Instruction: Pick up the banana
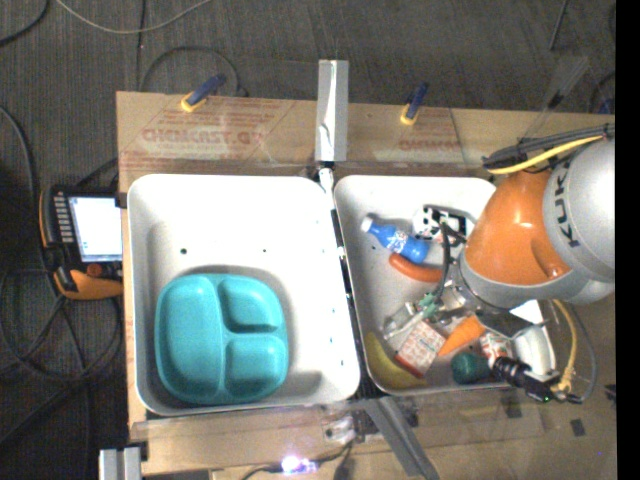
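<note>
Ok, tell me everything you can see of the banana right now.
The banana lies in the right bin, in its near-left corner against the wall. Only a curved yellow stretch shows, smooth-skinned, lying flat and bending along the bin's corner. A clear packet with a red-and-white label overlaps its right part, so its full length and ends are hidden. The arm hangs above the clutter to its right; nothing visibly grips the banana.
</note>
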You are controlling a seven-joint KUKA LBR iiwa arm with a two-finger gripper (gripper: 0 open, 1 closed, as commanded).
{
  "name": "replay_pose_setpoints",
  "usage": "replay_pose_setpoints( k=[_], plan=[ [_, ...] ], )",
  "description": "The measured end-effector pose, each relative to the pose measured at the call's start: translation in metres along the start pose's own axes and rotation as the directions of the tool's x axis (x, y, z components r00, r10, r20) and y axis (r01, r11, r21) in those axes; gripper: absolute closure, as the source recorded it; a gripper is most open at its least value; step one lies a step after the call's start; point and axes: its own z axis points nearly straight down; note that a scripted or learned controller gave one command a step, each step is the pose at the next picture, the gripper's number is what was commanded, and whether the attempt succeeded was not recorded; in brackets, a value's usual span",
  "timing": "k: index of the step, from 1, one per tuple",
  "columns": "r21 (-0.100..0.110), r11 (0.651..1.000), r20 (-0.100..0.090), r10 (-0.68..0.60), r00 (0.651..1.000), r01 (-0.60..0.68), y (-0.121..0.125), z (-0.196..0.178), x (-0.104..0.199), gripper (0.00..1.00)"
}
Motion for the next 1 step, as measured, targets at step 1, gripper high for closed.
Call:
replay_pose_setpoints(
  k=[1],
  plan=[
    [-0.001, 0.999, 0.001, 0.043, 0.999, -0.043, 0.019, 0.0046, -0.0499, 0.0]
  ],
)
